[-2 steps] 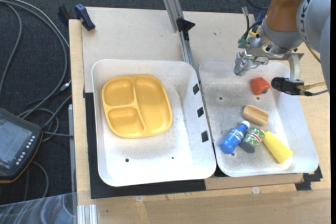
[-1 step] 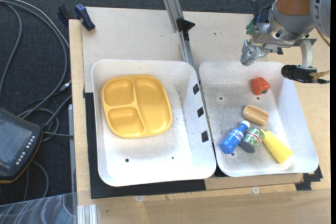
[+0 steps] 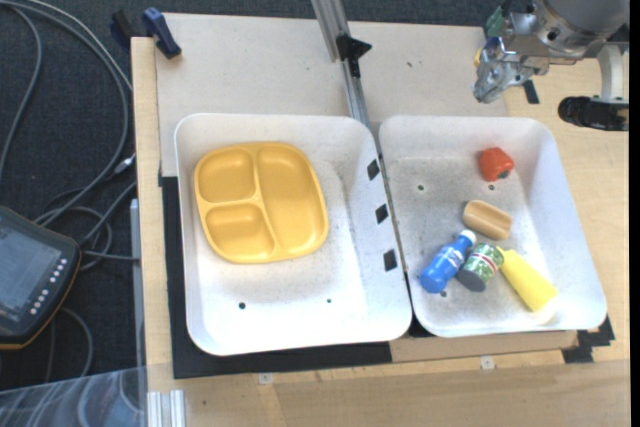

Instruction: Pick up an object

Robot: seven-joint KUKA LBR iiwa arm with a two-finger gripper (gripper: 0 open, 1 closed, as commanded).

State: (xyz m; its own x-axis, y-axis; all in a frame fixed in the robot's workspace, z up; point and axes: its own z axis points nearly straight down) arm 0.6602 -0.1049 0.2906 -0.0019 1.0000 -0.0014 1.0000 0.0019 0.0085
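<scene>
Five small items crowd the right bin [image 3: 560, 165]; the tool [image 3: 492, 80], grip state I cannot tell, risks nudging neighbours when descending among them.

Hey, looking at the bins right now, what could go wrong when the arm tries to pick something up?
1. The blue bottle, green can and yellow bottle lie bunched together, so a grab may catch two or knock them apart.
2. The gripper hangs above the bench beyond the right bin, so nothing is lined up yet.
</scene>
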